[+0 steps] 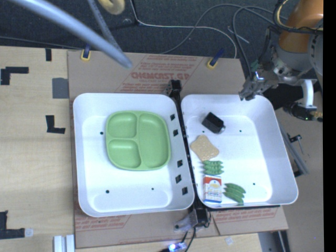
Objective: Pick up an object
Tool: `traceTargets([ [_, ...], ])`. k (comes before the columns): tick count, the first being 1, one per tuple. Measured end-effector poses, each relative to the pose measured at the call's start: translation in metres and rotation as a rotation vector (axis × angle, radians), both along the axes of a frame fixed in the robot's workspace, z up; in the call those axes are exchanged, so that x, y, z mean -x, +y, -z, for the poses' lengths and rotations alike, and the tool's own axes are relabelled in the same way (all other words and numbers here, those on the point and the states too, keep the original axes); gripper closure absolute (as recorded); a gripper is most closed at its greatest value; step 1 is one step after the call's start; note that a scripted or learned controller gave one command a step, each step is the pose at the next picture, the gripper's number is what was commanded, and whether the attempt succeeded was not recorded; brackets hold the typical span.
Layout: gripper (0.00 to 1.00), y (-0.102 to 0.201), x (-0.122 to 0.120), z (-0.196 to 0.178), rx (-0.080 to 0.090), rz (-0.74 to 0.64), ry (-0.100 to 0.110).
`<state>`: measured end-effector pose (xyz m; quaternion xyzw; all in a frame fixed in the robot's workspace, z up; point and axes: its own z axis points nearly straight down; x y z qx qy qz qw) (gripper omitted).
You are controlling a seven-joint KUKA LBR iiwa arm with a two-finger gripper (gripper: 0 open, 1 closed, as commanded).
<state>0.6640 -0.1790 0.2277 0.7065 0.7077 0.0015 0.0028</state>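
The right bin [273, 140] holds several small items: a black block [213, 122] near its back, a tan cracker-like piece [204, 148] at the left wall, a green pod cluster [212, 167] below it, a red and white carton [212, 189] and another green pea pod [234, 192] at the front. My gripper [248, 92] hovers over the right bin's back right corner, well away from all of these items. Nothing shows between its fingers.
The left bin [84, 156] carries a green divided plate [138, 140]. A black clip row [178, 140] runs between the bins. Cables lie across the dark surface behind the bench [210, 20]. A grey bar [68, 22] crosses the upper left.
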Motion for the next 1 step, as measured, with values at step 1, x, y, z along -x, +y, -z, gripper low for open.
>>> traceTargets([
  [1,1.0,0.0002,-0.0013,-0.0541,0.0,0.0,0.0],
])
